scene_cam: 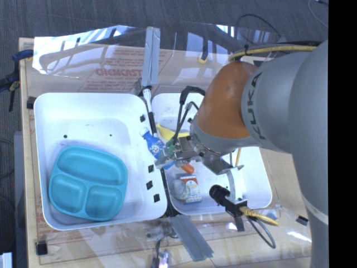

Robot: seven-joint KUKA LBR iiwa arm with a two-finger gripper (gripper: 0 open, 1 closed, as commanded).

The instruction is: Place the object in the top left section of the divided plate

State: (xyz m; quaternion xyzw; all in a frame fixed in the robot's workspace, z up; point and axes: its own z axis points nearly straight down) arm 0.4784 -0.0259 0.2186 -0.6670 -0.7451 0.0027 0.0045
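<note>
The turquoise divided plate (86, 186) lies in the left bin, toward its near left corner, with nothing in its three sections. My gripper (174, 152) hangs low over the left edge of the right bin, close to the wall between the bins. A small blue and white packet (154, 144) sits right at the gripper's tip, over that wall. The wrist hides whether the packet is gripped.
The right bin (262, 188) holds a yellow piece (165, 132) behind the gripper, a small orange item (187, 168) and a pale carton with a red top (190, 189) in front of it. The left bin (89, 116) has bare floor behind the plate.
</note>
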